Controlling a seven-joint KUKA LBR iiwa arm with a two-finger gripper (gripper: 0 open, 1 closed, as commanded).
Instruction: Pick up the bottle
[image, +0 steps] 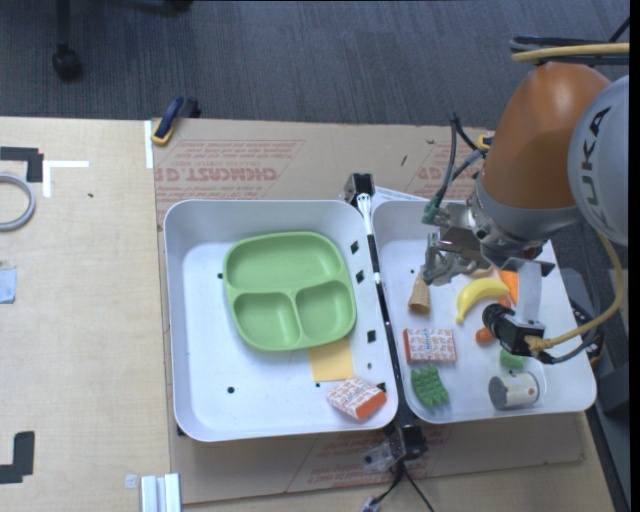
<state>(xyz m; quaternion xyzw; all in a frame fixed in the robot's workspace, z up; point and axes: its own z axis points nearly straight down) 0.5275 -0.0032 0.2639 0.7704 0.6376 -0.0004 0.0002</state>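
Observation:
A small pale bottle-like cylinder (514, 390) lies on its side in the front right corner of the right bin (400, 225), with a bit of green (512, 360) just behind it. My gripper (442, 265) hangs over the back middle of that bin, just above a brown ice-cream cone (419, 295) and left of a yellow banana (480, 295). It is well behind and to the left of the bottle, apart from it. Nothing shows between it and the bin floor except the cone's top.
The right bin also holds a red-and-white carton (430, 345), a green studded block (430, 387), an orange piece (509, 284) and a small orange ball (484, 337). The left bin (190, 330) carries a green divided plate (290, 290), a yellow slice (332, 362) and an orange-white box (357, 398).

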